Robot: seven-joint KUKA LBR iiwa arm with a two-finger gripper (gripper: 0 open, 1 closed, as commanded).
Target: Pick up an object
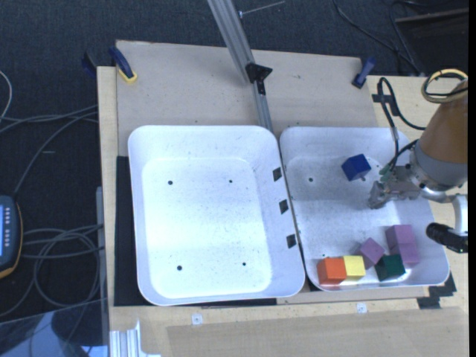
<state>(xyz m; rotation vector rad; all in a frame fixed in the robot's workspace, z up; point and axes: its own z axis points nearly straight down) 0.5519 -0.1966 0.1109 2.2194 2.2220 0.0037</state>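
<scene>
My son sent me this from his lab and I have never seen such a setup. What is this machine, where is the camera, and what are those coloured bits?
One camera looks down at a slant on a wooden bench bearing two shallow white bins. The grey and orange shape at the right is a robot arm; its gripper hangs over the right bin. I cannot tell whether it holds anything. That bin holds toy blocks: a blue block beside the gripper and, along the near edge, an orange block, a yellow block, a green block and two purple blocks. The left bin sits beside it.
</scene>
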